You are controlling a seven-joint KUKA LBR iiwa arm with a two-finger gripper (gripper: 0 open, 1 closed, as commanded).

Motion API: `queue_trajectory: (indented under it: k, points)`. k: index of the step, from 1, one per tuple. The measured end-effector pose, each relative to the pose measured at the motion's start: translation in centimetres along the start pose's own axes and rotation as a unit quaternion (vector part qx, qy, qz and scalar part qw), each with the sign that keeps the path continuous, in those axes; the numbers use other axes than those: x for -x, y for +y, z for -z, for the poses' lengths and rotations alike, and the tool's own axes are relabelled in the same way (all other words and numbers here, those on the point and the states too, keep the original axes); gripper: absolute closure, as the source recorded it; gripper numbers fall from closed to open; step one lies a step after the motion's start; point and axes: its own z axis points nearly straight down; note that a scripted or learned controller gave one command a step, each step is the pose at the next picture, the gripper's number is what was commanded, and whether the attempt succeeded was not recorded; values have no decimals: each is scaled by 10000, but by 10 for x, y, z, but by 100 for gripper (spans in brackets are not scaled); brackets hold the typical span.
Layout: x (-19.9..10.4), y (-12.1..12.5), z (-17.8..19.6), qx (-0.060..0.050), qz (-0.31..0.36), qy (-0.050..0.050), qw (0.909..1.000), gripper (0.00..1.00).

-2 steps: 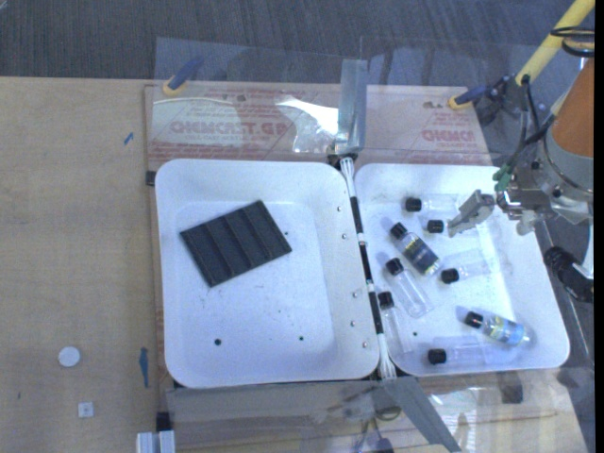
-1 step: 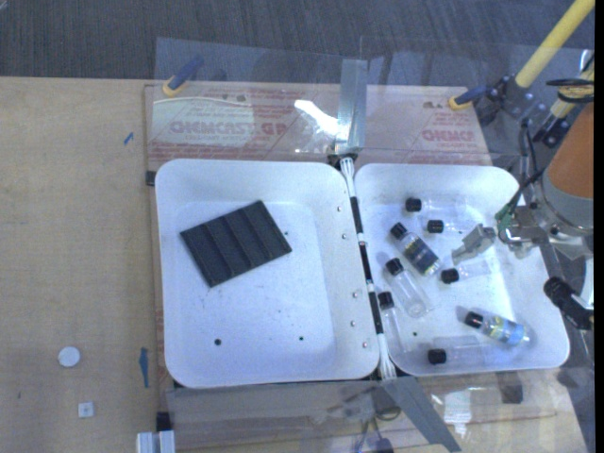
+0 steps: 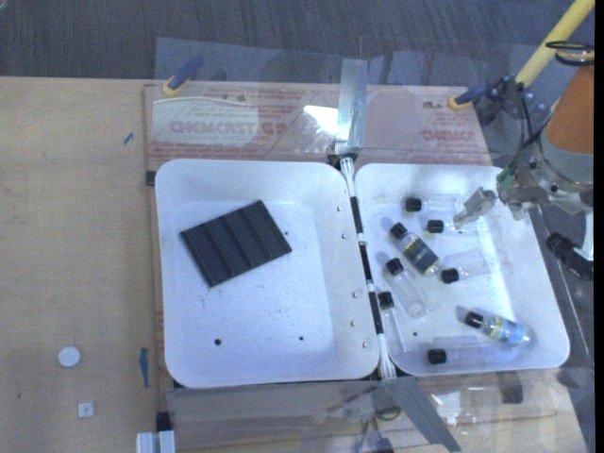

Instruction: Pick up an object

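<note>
Vials lie scattered across the right bin [image 3: 557, 343], clear tubes with black caps, none lifted. Gripper [image 3: 472, 210] sits at the bin's upper right part, reaching in from the right on the grey arm [image 3: 557, 173] with its orange band; a pale finger points down-left toward the bin floor. Whether the claw is wide or narrow, cannot tell: the tip is small and washed out against the white plastic. Nothing seen between the fingers. Nearest targets: a capped vial [image 3: 413, 204] just left of the tip and another cap [image 3: 435, 226] just below-left. Further off, a labelled vial [image 3: 415, 251] mid-bin, a blue-tinted vial [image 3: 495, 327] lower right, one more [image 3: 436, 355] near the lower rim. Left bin [image 3: 189, 347] holds a dark ribbed pad [image 3: 235, 242], well apart from the arm. Judged step: approach, with descent onto a vial in the upper part of the bin, grasp not yet made. Next move calls for lining the fingers across a vial's narrow axis and going low enough to the floor; round clear tubes likely roll or slip out, and close neighbours may get nudged.
</note>
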Motion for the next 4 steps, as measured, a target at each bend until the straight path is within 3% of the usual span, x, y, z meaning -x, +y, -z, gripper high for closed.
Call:
queue_trajectory:
  k: [1, 2, 3, 4]
  points:
    - [-37, 28, 0, 9, 108, -4, 9999, 0]
    - [-12, -38, -23, -11, 517, 8, 9987, 0]
    - [-21, 24, 15, 5, 546, -3, 9985, 0]
    - [-35, -52, 10, -10, 771, 8, 9970, 0]
